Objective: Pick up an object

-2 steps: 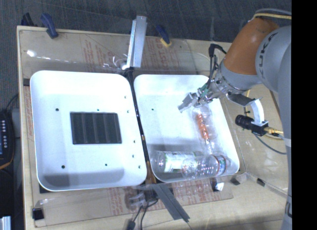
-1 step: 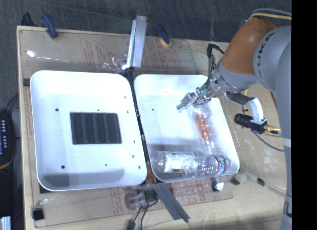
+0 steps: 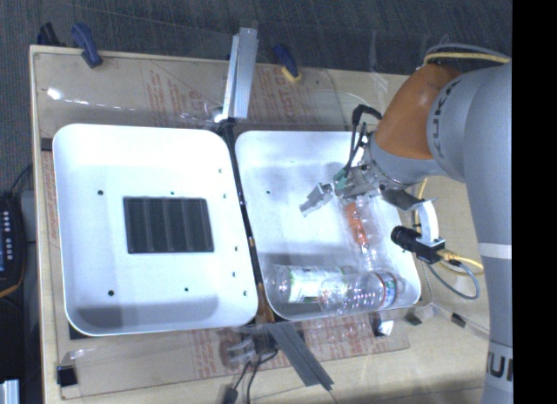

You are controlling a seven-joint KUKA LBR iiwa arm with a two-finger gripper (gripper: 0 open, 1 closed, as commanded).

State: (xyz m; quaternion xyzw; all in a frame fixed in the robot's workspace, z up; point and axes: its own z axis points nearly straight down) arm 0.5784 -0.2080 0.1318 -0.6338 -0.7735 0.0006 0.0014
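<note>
The clear bottle (image 3: 335, 287) lies lengthwise along the right bin's (image 3: 278, 154) near wall.

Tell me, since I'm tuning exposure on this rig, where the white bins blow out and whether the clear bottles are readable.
Camera view: the left bin is washed out near its upper rim, detail lost; the right bin is greyer, shaded under the arm; the clear bottles show mainly as glints and a label, edges faint; the gripper is slightly soft.
</note>
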